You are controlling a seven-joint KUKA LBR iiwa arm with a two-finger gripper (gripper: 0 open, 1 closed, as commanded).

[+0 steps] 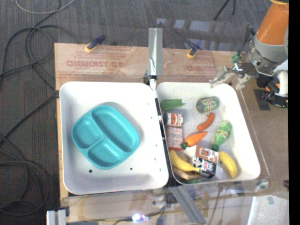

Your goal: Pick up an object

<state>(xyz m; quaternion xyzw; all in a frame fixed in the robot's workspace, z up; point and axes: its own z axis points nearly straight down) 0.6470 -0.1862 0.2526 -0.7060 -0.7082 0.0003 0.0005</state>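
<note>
Hand [228, 78] above right bin's [243, 111] far rim — glossy can [207, 104], curved banana [228, 164]

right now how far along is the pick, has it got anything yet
Nothing looks done: the gripper sits above the right bin's far rim with nothing between its fingers. In hand is only the approach. The toy foods are all in that bin, among them the can, carrot and banana. The teal plate lies in the left bin. Descending, grasping and lifting remain.
</note>
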